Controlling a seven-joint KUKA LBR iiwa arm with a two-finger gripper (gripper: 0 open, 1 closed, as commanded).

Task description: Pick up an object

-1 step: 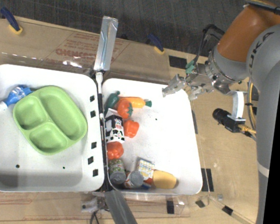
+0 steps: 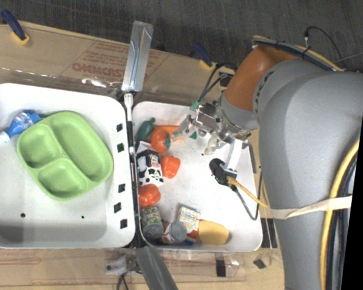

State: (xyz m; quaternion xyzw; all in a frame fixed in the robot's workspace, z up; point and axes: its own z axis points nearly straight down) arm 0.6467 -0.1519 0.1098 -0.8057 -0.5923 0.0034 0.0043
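Now | arm (image 2: 303, 124) base reads "UKA" | jaws (image 2: 200, 131) over right bin (image 2: 240, 202) | grip state unclear

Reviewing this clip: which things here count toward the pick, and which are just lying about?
In play:
two-finger gripper
orange round toy next to it
right white bin

Lying about:
green sectioned plate
blue crumpled item
yellow bottle

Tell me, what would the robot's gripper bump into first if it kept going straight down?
Probably the orange toy near the back of the right bin; the gripper hangs just beside it. Depth is hard to judge, so it could meet the bin floor instead.
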